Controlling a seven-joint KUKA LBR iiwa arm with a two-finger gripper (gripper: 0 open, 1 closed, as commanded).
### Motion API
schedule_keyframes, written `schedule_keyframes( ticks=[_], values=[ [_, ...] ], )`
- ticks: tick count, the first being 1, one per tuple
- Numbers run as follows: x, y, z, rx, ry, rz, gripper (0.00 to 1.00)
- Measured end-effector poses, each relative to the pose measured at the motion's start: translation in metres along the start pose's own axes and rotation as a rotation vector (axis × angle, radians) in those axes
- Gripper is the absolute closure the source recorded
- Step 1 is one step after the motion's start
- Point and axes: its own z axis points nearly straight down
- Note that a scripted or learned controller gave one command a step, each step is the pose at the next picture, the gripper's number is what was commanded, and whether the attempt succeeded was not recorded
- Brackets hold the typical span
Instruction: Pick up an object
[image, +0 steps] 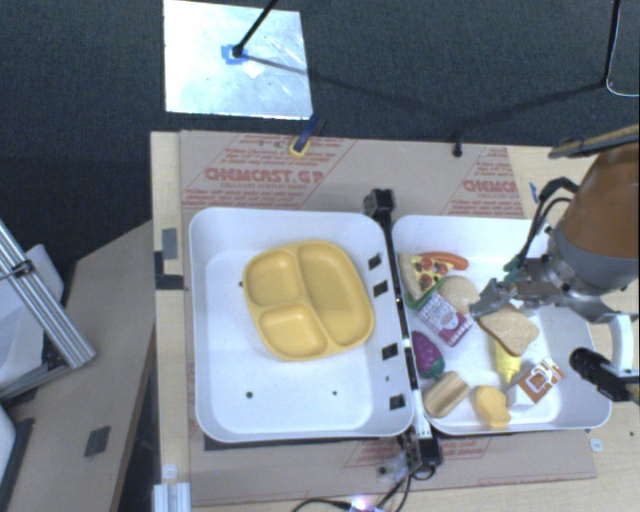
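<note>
The gripper hangs low over the right bin, likely to grab a toy food. I cannot tell if it is spread or pinched. Its tip is just beside the toast slice, tan and flat, lying among a pizza slice and a hot dog bun. The yellow tray sits in the left bin.

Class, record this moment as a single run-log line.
arm: over right bin | gripper: above bread slice, nothing visibly held | yellow tray: left bin
</note>
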Motion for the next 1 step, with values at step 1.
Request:
schedule_keyframes(
  ticks=[1],
  values=[
    [0.0448, 0.0293, 0.0086, 0.000, 0.001, -0.005, 1.00]
  ],
)
